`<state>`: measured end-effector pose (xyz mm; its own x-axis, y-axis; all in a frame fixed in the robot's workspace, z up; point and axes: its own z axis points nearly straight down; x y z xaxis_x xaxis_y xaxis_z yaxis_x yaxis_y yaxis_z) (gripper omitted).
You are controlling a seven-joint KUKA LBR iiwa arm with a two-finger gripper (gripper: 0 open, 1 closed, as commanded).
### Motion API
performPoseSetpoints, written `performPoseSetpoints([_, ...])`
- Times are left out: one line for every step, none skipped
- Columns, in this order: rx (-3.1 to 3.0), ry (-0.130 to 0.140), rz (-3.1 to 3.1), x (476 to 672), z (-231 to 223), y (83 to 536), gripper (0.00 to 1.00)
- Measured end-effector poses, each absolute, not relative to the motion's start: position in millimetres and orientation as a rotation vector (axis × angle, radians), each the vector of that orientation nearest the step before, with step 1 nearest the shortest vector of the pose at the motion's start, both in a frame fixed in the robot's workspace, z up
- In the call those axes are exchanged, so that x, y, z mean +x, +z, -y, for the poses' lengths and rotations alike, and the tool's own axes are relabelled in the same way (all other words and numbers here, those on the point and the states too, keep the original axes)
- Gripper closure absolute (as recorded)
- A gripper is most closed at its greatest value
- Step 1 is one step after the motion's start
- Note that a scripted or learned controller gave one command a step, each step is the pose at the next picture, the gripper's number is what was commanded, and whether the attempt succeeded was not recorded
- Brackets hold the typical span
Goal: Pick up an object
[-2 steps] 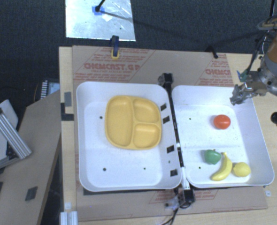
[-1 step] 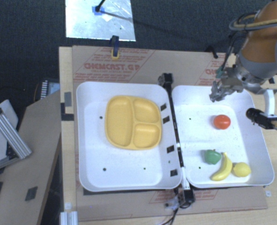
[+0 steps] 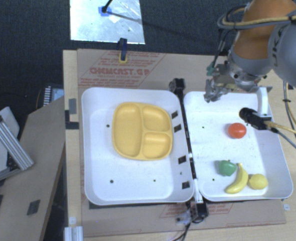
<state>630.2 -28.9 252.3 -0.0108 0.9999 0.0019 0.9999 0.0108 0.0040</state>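
Pincer (image 3: 214, 95) hangs above the right white bin's (image 3: 208, 149) far corner, grip unreadable, well apart from the round red tomato (image 3: 237, 130), nothing picked yet.

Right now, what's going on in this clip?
A grey robot arm with an orange band reaches in over the back of the right-hand shallow white bin, its gripper hanging near the far left corner with nothing seen in it. Lying in that bin are a round red tomato-like toy, a green pepper-like toy, a yellow plastic banana and a yellow lemon-like toy. The left white bin holds a yellow divided plastic plate.
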Motion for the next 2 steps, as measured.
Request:
performPoseSetpoints([2.211,0.003,-2.232,641.5,-20.2,232.7,1.00])
performPoseSetpoints([2.211,0.004,-2.232,656.0,-66.3,221.5,1.00])
